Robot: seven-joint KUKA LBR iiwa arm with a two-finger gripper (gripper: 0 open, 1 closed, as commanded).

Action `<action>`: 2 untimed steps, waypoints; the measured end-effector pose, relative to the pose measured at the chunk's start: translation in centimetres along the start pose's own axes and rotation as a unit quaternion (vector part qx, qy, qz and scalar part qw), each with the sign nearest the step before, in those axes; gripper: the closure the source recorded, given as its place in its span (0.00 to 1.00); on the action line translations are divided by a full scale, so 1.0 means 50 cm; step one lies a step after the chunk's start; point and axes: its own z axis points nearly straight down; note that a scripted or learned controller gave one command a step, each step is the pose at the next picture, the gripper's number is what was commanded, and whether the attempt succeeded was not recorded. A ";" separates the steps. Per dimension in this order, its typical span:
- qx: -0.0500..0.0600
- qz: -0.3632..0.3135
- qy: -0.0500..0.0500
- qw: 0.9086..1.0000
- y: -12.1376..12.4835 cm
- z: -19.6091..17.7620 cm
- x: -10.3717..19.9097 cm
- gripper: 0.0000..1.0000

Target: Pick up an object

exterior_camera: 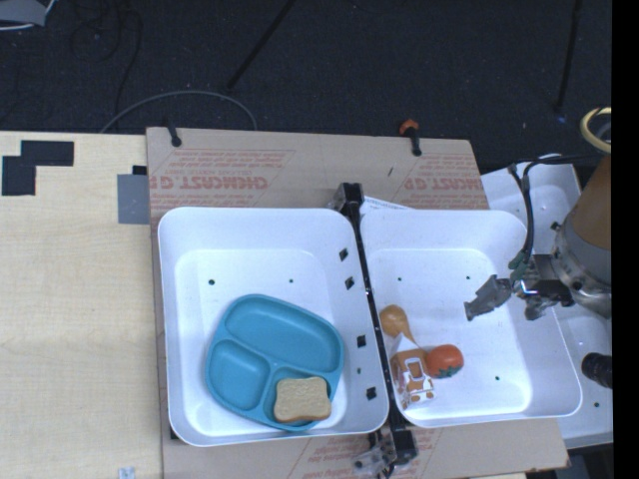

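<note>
Overhead, the worktop point(70, 297) carries 2 shallow white bins side by side on a sheet of printed cardboard point(300, 173). The left bin point(190, 267) holds a blue divided plate point(260, 352) with 3 compartments; a tan slice of bread point(302, 399) lies in the compartment nearest the camera, at the plate's lower right edge. The right bin point(499, 387) holds a small cluster near its lower left corner, close to the divider between the bins: a pale brown rounded piece point(394, 319), an orange-red rounded object point(444, 359) just beside it, and a white-and-orange item point(412, 379) touching the orange-red one. The grey arm point(589, 238) reaches in from the right, and its jaws point(489, 297) hang over the right bin's upper right part, well apart from the cluster. Nothing shows between the jaws; whether they stand open or closed I cannot tell at this angle, since the dark fingers blur together against the white floor of the bin.
</note>
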 end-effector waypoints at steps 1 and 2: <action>-0.005 -0.001 -0.001 1.000 0.003 -0.010 0.000 0.00; -0.002 -0.001 0.000 1.000 0.005 0.119 0.001 0.00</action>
